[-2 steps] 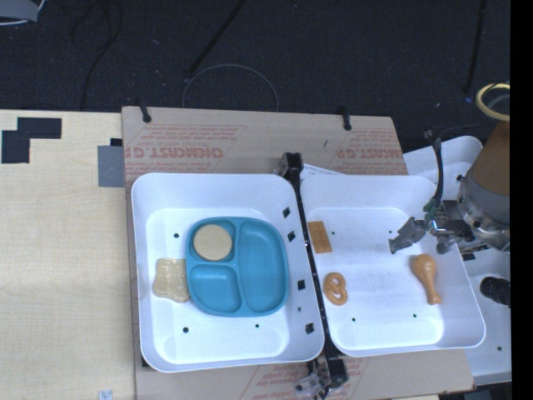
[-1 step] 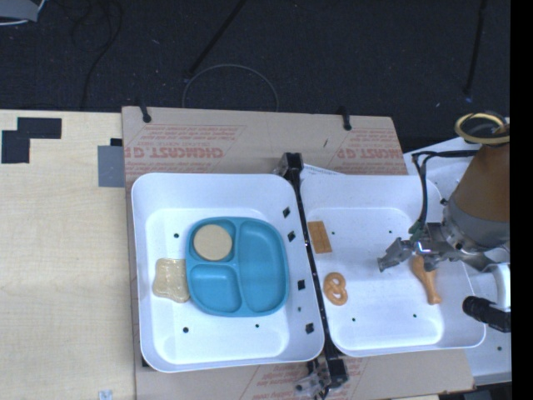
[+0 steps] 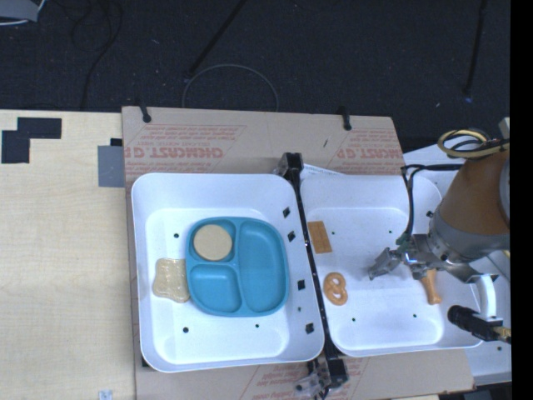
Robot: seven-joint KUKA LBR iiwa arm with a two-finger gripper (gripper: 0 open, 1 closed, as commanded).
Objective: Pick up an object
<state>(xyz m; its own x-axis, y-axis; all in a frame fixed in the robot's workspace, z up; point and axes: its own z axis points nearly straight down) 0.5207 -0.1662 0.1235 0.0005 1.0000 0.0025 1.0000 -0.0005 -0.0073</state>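
Right bin [image 3: 366,198]: white and shallow, carrying a pretzel, an orange card and an orange stick.
Pretzel [image 3: 336,288]: flat on the floor near the left wall, toward the front edge.
Orange card [image 3: 319,237]: flat by the left wall, behind the pretzel.
Orange stick [image 3: 430,288]: near the right wall, just beside the gripper — possibly a carrot.
Gripper [image 3: 385,265]: low over the middle of the right bin; fingers spread, nothing between them.
Left bin [image 3: 158,198]: holds a blue tray.
Blue tray [image 3: 258,265]: three compartments, a round cracker [image 3: 211,242] in the back-left one.
Tan piece [image 3: 171,279]: touching the tray's left edge — perhaps bread.
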